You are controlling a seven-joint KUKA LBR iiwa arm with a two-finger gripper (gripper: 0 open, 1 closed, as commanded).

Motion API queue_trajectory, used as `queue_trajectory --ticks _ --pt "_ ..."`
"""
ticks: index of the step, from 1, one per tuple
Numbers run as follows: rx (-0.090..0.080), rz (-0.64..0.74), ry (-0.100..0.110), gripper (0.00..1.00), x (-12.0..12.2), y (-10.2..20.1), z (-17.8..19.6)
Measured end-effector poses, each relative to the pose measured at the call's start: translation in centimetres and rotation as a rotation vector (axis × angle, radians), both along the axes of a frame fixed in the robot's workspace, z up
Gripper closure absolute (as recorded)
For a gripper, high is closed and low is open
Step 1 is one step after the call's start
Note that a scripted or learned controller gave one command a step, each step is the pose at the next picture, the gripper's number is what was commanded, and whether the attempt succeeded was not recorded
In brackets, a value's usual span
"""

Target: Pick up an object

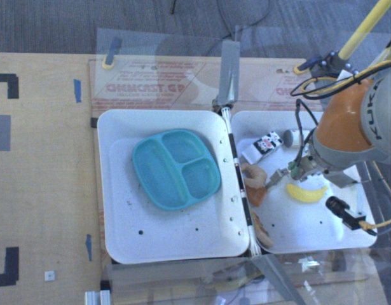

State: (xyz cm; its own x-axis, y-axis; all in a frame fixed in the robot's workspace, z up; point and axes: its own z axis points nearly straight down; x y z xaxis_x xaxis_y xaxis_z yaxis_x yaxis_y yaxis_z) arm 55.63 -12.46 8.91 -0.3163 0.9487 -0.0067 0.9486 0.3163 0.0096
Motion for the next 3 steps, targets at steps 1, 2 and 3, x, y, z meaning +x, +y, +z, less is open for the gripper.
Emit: queue_trajectory --ticks 1,2,3 --pt "0.001 0.037 0.003 0.00 -3.8 -4.4 0.0" --pt "-0.001 0.028 -0.004 1.00 -3.7 -4.8 1.1" --pt "0.003 -0.134 0.010 1.00 -2.6 0.2 13.5"
